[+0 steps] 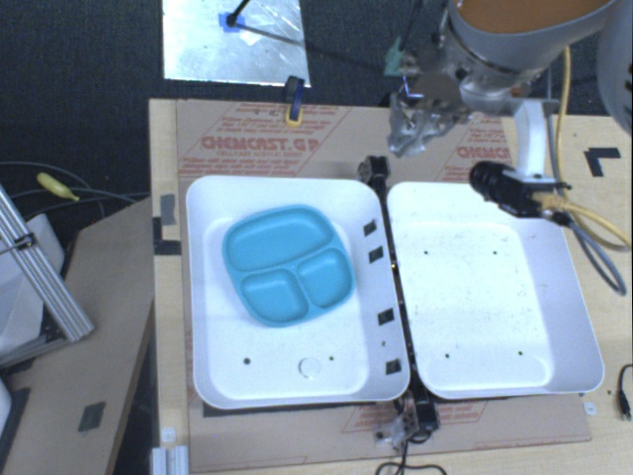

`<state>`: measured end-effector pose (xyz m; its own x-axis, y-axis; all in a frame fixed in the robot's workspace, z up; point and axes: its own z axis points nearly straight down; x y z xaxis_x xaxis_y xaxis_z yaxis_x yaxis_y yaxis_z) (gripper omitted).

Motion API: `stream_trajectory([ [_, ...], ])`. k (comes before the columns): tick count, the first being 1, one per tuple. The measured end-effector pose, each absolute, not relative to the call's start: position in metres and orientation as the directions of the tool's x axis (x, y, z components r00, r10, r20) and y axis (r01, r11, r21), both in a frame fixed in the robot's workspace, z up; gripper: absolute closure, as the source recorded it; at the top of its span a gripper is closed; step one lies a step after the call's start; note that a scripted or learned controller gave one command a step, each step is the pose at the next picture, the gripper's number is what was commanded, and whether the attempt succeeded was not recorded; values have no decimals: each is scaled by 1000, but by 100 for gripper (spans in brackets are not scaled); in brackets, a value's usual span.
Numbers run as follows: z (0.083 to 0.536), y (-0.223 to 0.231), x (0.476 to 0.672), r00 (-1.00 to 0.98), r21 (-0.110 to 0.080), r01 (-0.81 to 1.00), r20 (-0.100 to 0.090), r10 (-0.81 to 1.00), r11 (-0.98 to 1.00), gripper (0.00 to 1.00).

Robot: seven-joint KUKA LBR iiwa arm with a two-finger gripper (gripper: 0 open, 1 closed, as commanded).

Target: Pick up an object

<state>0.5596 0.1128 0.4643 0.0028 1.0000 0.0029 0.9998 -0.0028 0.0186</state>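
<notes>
A blue three-compartment plate [289, 263] lies flat in the left white bin [213, 364], filling its upper middle. My gripper [413, 135] hangs above the bench beyond the far rim of the right bin [554, 364], near the gap between the two bins. It is well above and to the right of the blue plate, and its fingers point down with nothing visible between them.
A small clear disc [310, 367] rests near the front of the left bin. Black clips [381, 255] line the seam between the bins. A yellow-and-blue clamp [294, 101] sits on the cardboard behind the left bin.
</notes>
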Motion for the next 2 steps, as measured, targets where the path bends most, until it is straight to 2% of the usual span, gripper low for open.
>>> stream_trajectory([
  [1,438,184,483,-10,-2,1000,1,1000,10,100],
  [2,415,115,490,6,1,1000,-1,1000,-6,100],
])
